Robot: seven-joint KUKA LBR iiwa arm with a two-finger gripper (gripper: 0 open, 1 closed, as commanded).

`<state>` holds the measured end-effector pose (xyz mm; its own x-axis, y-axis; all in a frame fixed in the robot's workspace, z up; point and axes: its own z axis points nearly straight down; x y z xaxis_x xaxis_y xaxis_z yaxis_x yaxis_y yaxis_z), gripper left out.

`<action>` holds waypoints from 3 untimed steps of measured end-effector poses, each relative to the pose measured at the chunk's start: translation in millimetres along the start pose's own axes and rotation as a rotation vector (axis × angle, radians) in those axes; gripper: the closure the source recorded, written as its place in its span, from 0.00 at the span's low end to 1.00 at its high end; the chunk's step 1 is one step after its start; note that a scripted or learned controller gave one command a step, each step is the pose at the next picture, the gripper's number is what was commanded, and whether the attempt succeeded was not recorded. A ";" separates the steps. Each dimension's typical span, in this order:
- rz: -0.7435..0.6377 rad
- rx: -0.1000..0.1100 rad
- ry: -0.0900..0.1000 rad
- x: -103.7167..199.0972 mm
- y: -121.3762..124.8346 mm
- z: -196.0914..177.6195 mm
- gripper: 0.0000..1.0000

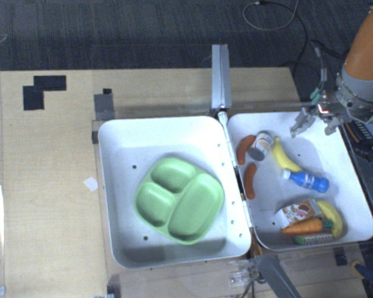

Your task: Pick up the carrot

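The carrot (303, 227) is orange with a green tip. It lies at the front of the right bin (347, 166), below a small carton (298, 212) and beside a banana (332, 217). My gripper (314, 122) hangs over the bin's back right corner, far from the carrot. Its two fingers are spread apart, with nothing between them.
The right bin also holds a blue and white bottle (307, 180), a second banana (284, 157), a tin can (261, 146) and two red sausages (249, 179). A green divided plate (180, 199) sits in the left bin (117, 156). A metal post (220, 79) stands between the bins at the back.
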<state>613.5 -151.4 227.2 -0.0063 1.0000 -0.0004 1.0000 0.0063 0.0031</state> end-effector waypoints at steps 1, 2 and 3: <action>-0.120 0.000 0.000 34.2 -44.9 94.7 0.00; -0.122 -0.010 -0.002 35.3 -2.5 138.1 0.00; -0.521 -0.005 -0.001 36.8 -13.5 103.3 0.00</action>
<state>600.1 -114.7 123.9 -0.5028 0.8644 -0.0045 0.8643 0.5028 0.0067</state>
